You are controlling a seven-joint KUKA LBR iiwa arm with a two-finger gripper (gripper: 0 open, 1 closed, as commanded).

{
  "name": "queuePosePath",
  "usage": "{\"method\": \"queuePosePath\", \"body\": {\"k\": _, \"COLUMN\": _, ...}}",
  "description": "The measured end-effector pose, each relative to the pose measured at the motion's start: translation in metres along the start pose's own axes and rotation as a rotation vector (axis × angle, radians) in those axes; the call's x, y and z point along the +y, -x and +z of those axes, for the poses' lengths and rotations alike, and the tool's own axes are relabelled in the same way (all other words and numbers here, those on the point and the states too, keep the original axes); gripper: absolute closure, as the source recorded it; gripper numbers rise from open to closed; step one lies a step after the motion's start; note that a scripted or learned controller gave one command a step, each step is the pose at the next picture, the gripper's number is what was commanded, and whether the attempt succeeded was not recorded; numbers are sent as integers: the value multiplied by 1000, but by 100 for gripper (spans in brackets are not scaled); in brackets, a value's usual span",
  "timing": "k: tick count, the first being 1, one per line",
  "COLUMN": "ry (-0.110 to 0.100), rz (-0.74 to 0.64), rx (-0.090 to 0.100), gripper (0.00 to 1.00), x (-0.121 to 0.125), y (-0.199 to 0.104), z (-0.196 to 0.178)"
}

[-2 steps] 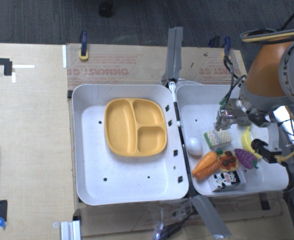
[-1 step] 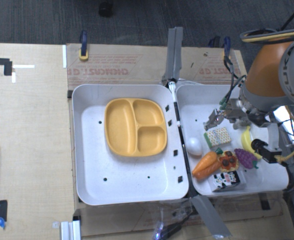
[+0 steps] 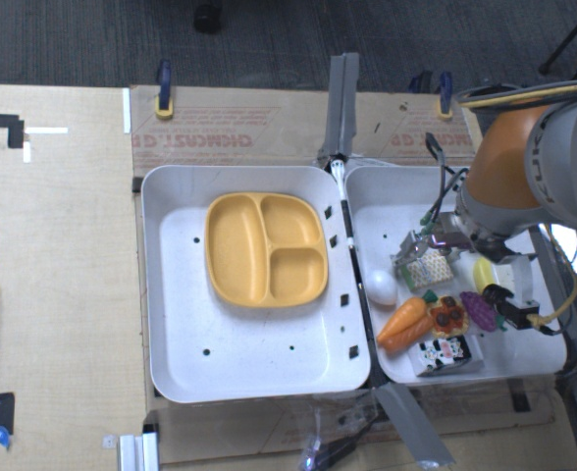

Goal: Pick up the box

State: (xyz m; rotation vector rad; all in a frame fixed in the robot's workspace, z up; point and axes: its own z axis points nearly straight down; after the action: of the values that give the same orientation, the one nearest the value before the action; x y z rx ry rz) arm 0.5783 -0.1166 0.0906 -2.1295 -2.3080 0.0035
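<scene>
From the camera above the counter [image 3: 53, 263], I see my arm [image 3: 524, 155] reaching in from the right, the orange band above my wrist hanging over the right bin [image 3: 367, 204]. My claw [image 3: 418, 255] is down among the things in that bin, and at this slant I cannot tell whether it is released or clenched, nor whether anything sits in it. Just under the claw lies a small pale, speckled block [image 3: 428, 271]. The box [image 3: 442, 353], white with dark print on it, lies near the front edge of the right bin, below and a little right of my claw and apart from it. Just above the box is a small red and orange toy [image 3: 447, 316], and to its left an orange carrot [image 3: 402, 324] lies at a slant. A white egg [image 3: 380, 286] rests beside the carrot's upper end, close to the wall between the bins. A purple piece [image 3: 481, 310] and a yellow piece [image 3: 484, 274] lie to the right of the toy. In the left bin [image 3: 171, 341] a yellow divided plate [image 3: 266, 248] rests flat, toward the back.
</scene>
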Motion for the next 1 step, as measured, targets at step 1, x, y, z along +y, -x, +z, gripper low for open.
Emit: {"method": "queuePosePath", "body": {"k": 1, "ry": -2, "rz": 2, "rx": 0, "gripper": 100, "x": -1, "y": 1, "z": -8}}
